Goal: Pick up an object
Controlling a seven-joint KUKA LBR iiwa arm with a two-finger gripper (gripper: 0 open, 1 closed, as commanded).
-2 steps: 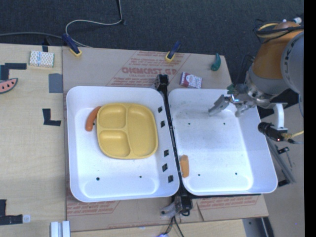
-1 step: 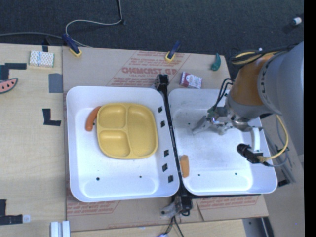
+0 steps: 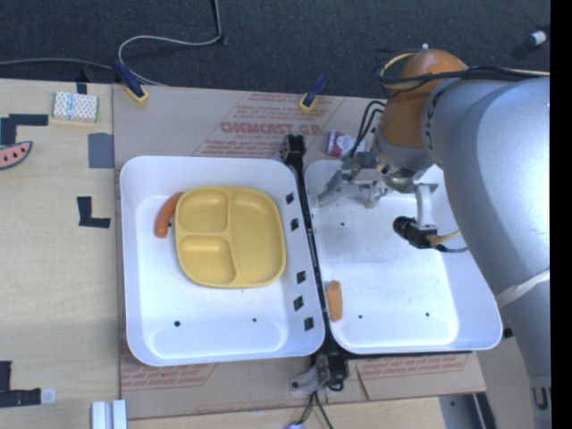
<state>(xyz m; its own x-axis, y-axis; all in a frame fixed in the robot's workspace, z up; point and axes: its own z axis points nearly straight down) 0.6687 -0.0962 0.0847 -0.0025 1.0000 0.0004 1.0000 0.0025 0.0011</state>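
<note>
1. Arm [image 3: 500,150] comes in from the right, its grey bulk covering the right bin's far right corner; the orange band [image 3: 420,96] sits above the wrist, over the bin's back rim.
2. Pincer [image 3: 353,186] hangs low over the back left part of the right bin [image 3: 393,302], pointing toward the divider between the bins. How wide it stands cannot be told; the metal parts blur together, and nothing can be seen held in it.
3. A black cable fitting [image 3: 413,231] dangles just right of the pincer, below the wrist.
4. Small orange object [image 3: 333,300] lies toward the camera from the pincer, well apart from it, against the right bin's left wall.
5. Left of the pincer, across the divider: left bin [image 3: 152,320] with a yellow compartment plate [image 3: 231,237], and an orange sausage-shaped piece [image 3: 164,214] touching the plate's left edge.
6. A small red-and-white packet [image 3: 337,143] lies just behind the pincer, outside the bin, partly hidden.
7. Bins rest on brown cardboard [image 3: 214,123] with red print, on a pale wood bench [image 3: 54,266]; dark carpet [image 3: 268,7] beyond.
</note>
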